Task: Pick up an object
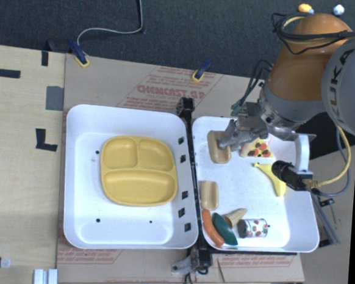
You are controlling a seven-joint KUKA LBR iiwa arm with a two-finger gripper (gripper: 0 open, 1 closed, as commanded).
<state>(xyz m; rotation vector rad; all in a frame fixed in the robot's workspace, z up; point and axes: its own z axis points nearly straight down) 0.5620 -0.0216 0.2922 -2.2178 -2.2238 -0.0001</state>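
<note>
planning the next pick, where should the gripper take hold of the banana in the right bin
Grip the banana across its narrow middle, coming straight down from above. It lies flat on the right bin floor, slim and curved, with bare floor on its left side; the arm's black fitting crowds its right side.

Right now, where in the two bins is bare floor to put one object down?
Left bin: bare strip between the yellow divided plate and the near wall. Right bin: bare middle, between the banana and the small can. Crowded around the gripper and the near left corner by the carrot.
</note>
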